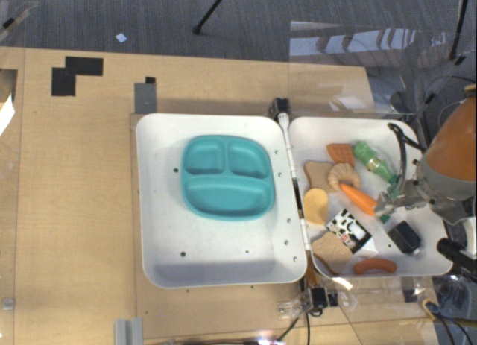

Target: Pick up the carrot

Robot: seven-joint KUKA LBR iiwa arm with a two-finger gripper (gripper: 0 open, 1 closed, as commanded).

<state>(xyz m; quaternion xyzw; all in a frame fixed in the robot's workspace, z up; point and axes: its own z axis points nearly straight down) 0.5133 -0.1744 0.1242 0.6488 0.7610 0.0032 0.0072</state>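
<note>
The camera view looked down on a light wooden surface carrying two shallow white bins side by side. The left bin sat at the centre of the frame and held a teal divided plate, its three compartments facing up. The right bin lay at the right of the frame, crowded with small things.

The carrot lay in the middle of the right bin – orange, slanting from upper left down to lower right, with its lower right end just at the end effector. Above it and to the left curled a tan croissant-shaped piece, touching the carrot's upper end. A green bottle-like thing lay higher, toward the bin's upper part, beside a small orange-brown cracker. Left of the carrot lay a pale yellow oval piece, and below it a black-and-white patterned card. A reddish sausage lay near the bin's lower edge, and a black block sat at lower right.

The arm reached in from the right edge of the frame, its orange band large and blurred. The end effector hung low in the bin at the carrot's lower right tip – whether it was released or clenched I could not tell, and no thing showed plainly in its grasp
</note>
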